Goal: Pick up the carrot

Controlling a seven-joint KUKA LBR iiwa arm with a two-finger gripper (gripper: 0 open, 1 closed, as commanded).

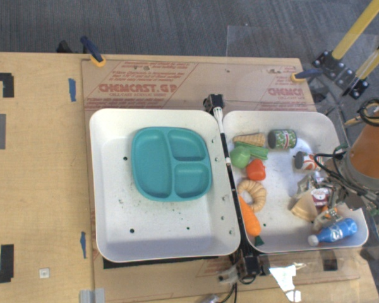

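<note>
Your carrot (250, 218) lies low in the right bin (284, 243), against its left wall, below the croissant (253, 193). You see the hand (323, 191) hovering over clutter at right, well apart from the carrot; its grip can't be told.

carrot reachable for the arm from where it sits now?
Probably yes. The carrot lies uncovered by the right bin's left wall, croissant touching its upper end. The gripper is across the bin; the wall may cramp the jaws.

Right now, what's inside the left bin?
The left bin holds a teal divided plate; its compartments look bare. Dark specks dot the bin floor. Whatever lies under the plate is covered. The carrot lies in the right bin.
</note>
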